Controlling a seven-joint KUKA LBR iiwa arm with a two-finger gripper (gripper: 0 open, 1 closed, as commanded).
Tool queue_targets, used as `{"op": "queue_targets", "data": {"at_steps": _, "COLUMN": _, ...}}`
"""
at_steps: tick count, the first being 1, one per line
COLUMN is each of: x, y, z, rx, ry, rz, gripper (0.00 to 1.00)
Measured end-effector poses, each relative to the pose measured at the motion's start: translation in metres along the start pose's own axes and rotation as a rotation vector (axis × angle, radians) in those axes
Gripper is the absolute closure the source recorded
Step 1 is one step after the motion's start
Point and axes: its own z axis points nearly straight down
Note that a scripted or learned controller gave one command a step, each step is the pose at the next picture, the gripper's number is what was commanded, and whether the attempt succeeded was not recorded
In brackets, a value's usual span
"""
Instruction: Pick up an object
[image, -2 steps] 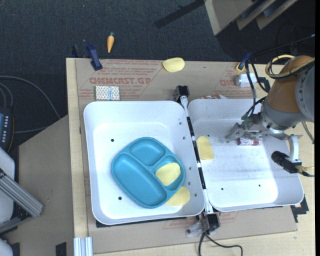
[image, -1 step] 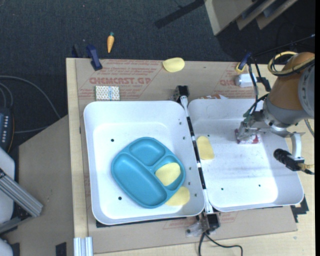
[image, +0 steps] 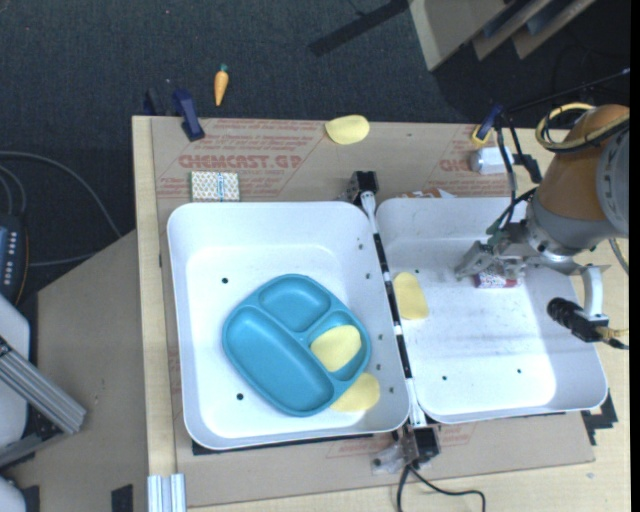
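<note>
Yellow piece (image: 409, 296) near right bin (image: 500, 395) left wall — tool (image: 497, 262) well apart, grip state unreadable.

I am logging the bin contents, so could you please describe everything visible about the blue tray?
The blue tray is a rounded, plastic-looking dish with three compartments split by raised ridges. It lies flat and askew in the left bin. A yellow piece sits in its right compartment, and a second yellow piece lies against its lower right rim.
</note>
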Motion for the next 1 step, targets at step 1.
{"op": "queue_targets", "data": {"at_steps": 1, "x": 0.0000, "y": 0.0008, "z": -0.0103, "rx": -0.002, "ry": -0.001, "rz": -0.001, "gripper": 1.00}}
